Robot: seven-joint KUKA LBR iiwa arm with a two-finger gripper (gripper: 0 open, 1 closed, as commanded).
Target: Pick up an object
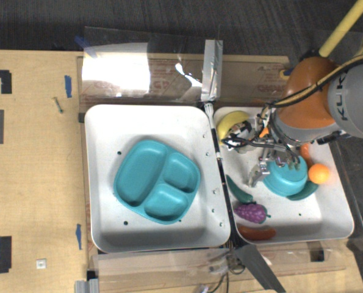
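fingers of the gripper point(262, 174) hang apart, pointing down at the left rim of a teal bowl point(287, 179) in the right bin point(327, 224) — nothing sits between them, so no object is held yet.

the bowl lies near the bin's right edge, an orange ball point(319, 173) touching its right side. a yellow banana-like piece point(230, 126) sits in the far left corner, a bunch of purple grapes point(251, 212) near the front edge, a red piece point(256, 232) against the front wall.

to do this well, i'd judge one finger should drop inside the bowl and one outside, straddling the rim squarely before closing — a thin wall slips if pinched at a slant.

the arm point(327, 99) reaches in over the bin's far right corner, wrist bent downward. the left bin point(102, 133) holds a teal divided plate point(157, 179) at its centre.
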